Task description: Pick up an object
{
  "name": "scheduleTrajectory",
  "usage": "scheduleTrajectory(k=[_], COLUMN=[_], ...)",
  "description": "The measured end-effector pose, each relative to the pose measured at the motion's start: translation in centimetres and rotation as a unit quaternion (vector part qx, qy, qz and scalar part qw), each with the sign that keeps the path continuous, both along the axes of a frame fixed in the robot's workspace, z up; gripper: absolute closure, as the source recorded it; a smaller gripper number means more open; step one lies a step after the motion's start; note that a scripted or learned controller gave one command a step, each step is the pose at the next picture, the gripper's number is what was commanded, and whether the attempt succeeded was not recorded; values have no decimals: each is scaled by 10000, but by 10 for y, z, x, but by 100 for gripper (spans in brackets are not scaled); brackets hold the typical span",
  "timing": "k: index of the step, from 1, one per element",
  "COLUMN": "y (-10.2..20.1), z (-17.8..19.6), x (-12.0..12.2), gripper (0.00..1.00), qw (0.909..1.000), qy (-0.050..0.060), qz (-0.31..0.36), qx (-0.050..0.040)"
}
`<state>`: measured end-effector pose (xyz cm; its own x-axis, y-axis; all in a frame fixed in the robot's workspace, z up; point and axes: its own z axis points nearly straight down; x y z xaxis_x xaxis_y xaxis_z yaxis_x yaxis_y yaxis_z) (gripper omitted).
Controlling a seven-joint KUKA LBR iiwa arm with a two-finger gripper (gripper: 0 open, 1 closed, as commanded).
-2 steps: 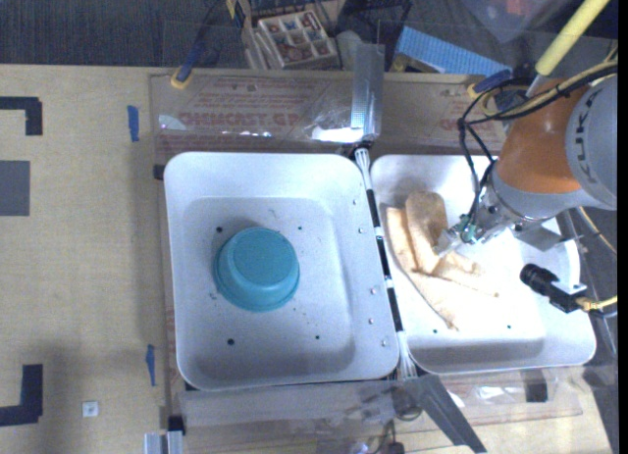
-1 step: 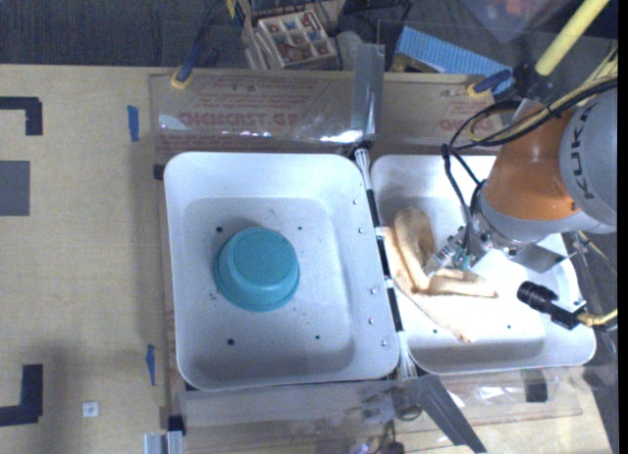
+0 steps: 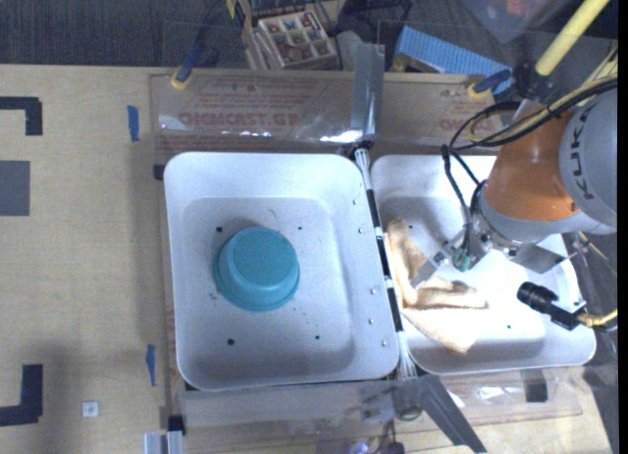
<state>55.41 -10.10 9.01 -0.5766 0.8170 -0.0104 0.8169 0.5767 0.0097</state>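
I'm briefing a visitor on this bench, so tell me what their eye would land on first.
The blue bowl stands out most, upside down and alone in the middle of the left bin. Next comes the arm with its orange band, reaching into the right bin from the right. Its gripper is low over a crumpled beige cloth by that bin's left wall.
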Motion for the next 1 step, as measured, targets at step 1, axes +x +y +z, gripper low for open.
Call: scheduleTrajectory(k=[1], y=[0], z=[11], x=[1], gripper=[100], qw=[10000], qy=[-11], qz=[-13], qx=[12])
